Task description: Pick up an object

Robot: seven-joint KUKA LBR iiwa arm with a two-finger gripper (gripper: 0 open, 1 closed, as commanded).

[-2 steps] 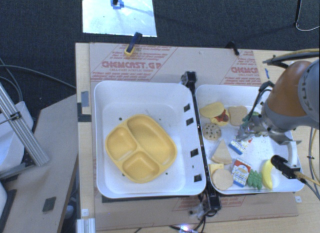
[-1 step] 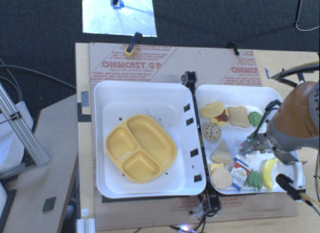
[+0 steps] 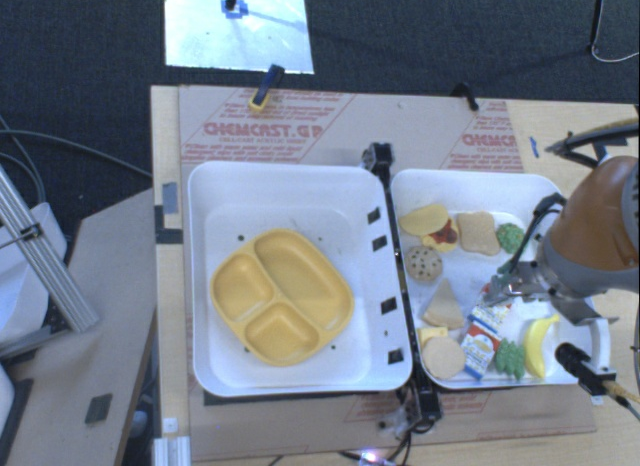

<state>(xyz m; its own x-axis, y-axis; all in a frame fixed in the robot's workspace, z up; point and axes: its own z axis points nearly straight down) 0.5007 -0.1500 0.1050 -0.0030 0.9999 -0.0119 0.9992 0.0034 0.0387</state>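
Glossy yellow plastic tray (image 3: 281,296) sits in the smooth white left bin (image 3: 300,186); the bench (image 3: 330,124) looks like matt printed cardboard.

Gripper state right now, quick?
Gripper: cannot tell if open or closed; it is low in the right bin over the toy food, nothing visibly held.

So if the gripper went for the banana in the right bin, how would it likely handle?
The banana looks like a smooth toy piece, so probably stiff and light. Its curved, rounded shape may let it rock or slip from a pinch. It lies against the bin wall beside a green piece, so a push would likely jam it there.
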